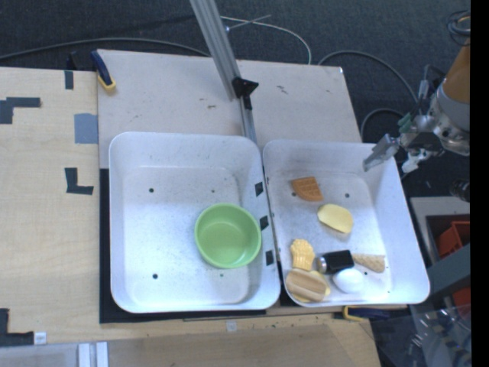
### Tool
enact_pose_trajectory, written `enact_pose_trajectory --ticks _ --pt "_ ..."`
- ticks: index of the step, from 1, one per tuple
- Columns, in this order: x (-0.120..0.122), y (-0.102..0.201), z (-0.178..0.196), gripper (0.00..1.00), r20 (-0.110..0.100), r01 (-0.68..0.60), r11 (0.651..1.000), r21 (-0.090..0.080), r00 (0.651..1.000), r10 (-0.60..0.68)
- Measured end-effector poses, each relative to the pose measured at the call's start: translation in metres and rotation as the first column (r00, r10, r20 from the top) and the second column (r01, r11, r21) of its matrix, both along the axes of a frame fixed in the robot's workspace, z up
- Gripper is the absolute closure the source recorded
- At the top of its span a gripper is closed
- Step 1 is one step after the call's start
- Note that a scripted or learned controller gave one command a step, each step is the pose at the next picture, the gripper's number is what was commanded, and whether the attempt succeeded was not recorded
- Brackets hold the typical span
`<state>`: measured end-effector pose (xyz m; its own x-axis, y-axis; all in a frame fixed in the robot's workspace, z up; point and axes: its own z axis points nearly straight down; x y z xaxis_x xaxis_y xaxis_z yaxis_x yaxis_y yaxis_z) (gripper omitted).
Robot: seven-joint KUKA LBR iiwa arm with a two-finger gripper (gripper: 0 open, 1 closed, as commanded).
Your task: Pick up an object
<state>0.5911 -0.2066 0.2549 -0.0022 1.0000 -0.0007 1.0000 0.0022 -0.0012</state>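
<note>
Seen from the camera view, barely begun: gripper [386,153] poised over the upper right rim of the right bin [409,235], nothing visibly carried, open or closed impossible to tell, so approach, grasp and lift all left to do. Likeliest targets, by judgement, in that bin: brown wedge [306,188] down-left of the gripper, lying flat, long axis roughly left to right, and yellow piece [336,219] near the middle, slanting upper left to lower right. Green bowl [227,235] alone in the left bin [122,205] and well apart from the gripper; round, no long axis.
</note>
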Motion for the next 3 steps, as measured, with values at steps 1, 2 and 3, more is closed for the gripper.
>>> enact_pose_trajectory --ticks 1,2,3 --pt "0.000 0.000 0.000 0.00 0.000 0.000 1.000 0.000 1.000 0.000" --pt "0.009 -0.001 -0.055 0.00 -0.005 0.000 1.000 0.001 1.000 0.000" --pt "0.001 -0.002 -0.118 0.00 -0.007 0.001 1.000 0.002 1.000 -0.001"
